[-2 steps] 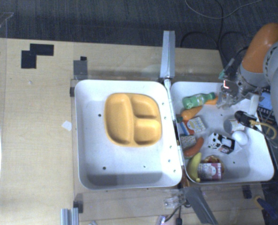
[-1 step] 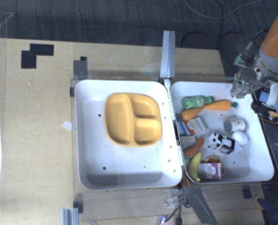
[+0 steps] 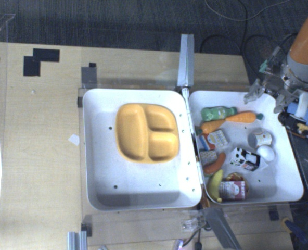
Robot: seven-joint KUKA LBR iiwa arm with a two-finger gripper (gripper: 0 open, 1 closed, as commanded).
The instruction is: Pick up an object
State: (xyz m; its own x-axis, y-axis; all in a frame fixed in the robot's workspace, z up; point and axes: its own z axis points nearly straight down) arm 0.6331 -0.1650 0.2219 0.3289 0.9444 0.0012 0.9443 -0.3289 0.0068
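The gripper [image 3: 268, 90] is poised at the right bin's [image 3: 294, 184] far rim near the carrot [image 3: 232, 120]; nothing is seen held, and its openness cannot be told.

the arm [image 3: 306, 46] is cut off by the right edge. below the gripper [image 3: 271, 95], the banana [image 3: 215, 184] hides partly under a small red box [image 3: 233, 189], its label too blurry to read.
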